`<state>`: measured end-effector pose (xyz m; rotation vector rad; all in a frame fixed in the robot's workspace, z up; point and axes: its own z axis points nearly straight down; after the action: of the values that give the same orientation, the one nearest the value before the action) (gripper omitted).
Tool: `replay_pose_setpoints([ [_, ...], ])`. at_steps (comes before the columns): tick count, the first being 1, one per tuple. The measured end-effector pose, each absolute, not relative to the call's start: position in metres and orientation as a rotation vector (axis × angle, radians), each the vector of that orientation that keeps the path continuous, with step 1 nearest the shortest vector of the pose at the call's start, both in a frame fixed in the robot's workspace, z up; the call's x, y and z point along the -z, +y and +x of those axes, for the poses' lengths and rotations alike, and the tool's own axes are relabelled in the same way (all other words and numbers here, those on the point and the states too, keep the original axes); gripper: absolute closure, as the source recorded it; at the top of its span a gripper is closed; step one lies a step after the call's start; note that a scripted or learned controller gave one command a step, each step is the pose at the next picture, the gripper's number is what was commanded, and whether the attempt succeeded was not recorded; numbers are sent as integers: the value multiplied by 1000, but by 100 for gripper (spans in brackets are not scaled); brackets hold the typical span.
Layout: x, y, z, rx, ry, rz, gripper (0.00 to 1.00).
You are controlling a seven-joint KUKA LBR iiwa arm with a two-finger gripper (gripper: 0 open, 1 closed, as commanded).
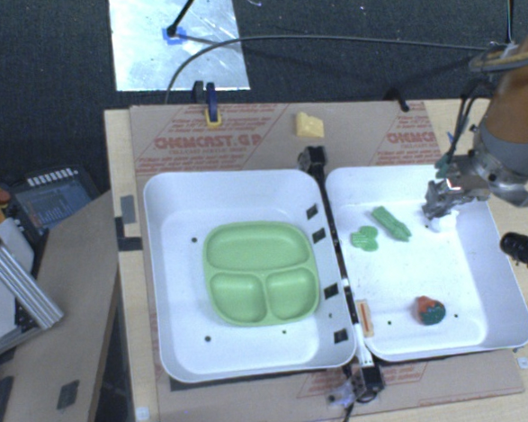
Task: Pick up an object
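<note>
The arm (515, 116) is cut off by the right edge, so only its orange band and grey wrist show. The gripper (438, 204) is small and blurred, a dark and pale cluster. The orange and green object (430, 310) is too small to identify. At the left edge, a metal rail (12, 277) and a dark control box (51, 202) are cropped.
</note>
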<state>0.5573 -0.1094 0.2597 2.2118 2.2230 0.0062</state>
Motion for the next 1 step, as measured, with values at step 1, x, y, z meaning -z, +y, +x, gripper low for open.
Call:
replay_pose_setpoints([
  [1,-247,-52,570,-3,2229,2212,100],
])
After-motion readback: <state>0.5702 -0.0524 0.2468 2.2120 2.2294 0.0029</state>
